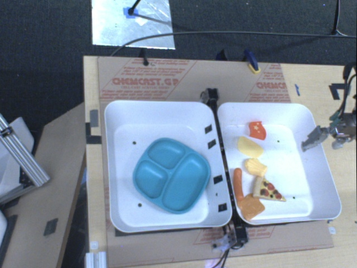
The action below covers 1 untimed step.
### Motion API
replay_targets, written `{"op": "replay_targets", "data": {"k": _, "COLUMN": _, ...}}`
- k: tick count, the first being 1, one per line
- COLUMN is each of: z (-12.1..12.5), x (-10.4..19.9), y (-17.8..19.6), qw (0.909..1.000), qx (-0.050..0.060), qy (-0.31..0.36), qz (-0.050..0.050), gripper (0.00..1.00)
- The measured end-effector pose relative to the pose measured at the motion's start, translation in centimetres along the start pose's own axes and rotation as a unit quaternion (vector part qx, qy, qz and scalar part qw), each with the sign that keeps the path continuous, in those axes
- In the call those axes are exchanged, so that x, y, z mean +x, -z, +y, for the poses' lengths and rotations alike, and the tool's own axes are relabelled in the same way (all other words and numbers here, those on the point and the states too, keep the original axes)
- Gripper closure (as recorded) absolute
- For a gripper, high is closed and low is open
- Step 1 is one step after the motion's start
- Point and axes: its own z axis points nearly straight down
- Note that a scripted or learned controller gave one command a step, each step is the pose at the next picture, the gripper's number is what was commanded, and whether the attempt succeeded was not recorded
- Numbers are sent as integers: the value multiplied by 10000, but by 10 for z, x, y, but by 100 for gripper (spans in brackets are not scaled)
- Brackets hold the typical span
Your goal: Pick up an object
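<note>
Pincer [322, 138] at right edge — low

A: Floor? Dark blue-black carpet [44, 38], shiny silver foil sheet [133, 15] lying on it, top.
B: Bench is a tan wooden tabletop [67, 149], brown printed cardboard sheet [184, 77] covering it. Even light.
</note>
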Motion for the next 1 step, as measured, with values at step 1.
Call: {"op": "replay_targets", "data": {"k": 1, "z": 2, "x": 1, "y": 5, "qw": 10000, "qx": -48, "qy": 17, "qz": -11, "gripper": 0}}
